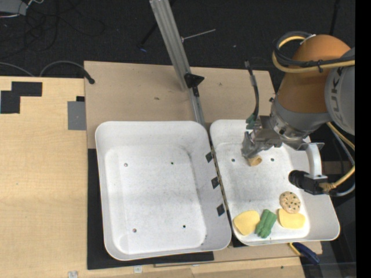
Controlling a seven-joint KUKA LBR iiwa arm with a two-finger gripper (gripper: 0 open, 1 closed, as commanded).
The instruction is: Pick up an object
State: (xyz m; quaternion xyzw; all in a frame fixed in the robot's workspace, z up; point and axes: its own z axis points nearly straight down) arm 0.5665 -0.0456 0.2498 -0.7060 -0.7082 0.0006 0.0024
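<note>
**Two bins, one small tan piece at my fingertips**

Two white bins lay side by side under the overhead camera, and I reached into the right bin [229, 141] from its far right side. My gripper [253, 153] hung over that bin's upper middle, pointing down. A small tan object [254, 161] sat right at its tip, touching or nearly so; I could not tell whether my fingers were closed on it or merely over it.

Bare floor lay around that piece on all sides. The crowding was along the near rim: a yellow piece [246, 222], a green piece [266, 223] touching it, another yellow piece [291, 219], and a speckled cookie [289, 201] just above that one.

The left bin [110, 155] offered wide bare floor, its right edge meeting mine at the black clips [215, 182].
</note>
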